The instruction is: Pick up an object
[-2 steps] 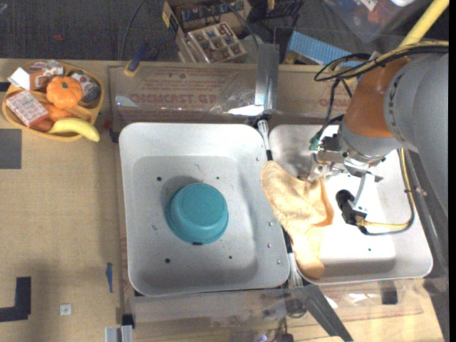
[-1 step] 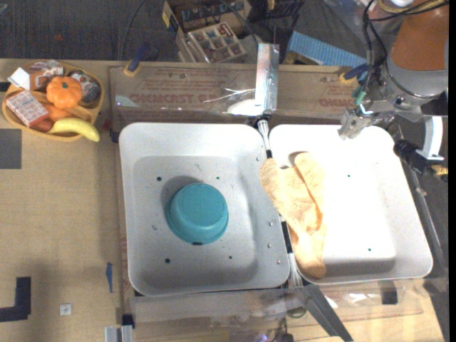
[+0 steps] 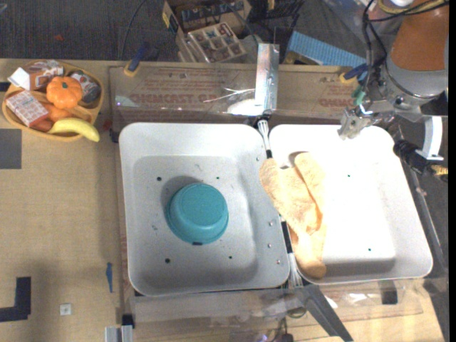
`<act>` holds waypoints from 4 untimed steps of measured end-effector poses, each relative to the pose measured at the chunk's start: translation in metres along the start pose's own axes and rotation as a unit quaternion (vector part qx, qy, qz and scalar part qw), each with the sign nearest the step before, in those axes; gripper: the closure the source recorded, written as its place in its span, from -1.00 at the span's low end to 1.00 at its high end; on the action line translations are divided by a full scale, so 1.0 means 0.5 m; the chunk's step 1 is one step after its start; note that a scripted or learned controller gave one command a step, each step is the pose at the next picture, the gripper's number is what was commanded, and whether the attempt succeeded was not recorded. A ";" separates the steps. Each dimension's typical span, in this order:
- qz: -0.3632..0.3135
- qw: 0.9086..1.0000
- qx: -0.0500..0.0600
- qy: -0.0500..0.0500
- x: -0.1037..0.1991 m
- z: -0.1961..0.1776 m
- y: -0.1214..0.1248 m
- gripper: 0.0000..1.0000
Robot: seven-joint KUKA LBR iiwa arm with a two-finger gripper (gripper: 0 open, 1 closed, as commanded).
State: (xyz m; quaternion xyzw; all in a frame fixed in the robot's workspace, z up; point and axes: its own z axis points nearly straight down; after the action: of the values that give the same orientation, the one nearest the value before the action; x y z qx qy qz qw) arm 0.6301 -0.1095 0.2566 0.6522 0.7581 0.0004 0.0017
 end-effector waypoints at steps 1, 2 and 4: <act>-0.088 0.996 0.001 0.001 0.109 0.142 0.074 -1.00; -0.113 0.994 -0.002 0.000 0.005 0.329 0.077 -1.00; -0.089 0.996 -0.001 0.000 0.004 0.322 0.013 -1.00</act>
State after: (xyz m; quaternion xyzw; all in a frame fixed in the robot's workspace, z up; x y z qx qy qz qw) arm 0.6366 -0.1067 0.0957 0.5824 0.8129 0.0011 0.0029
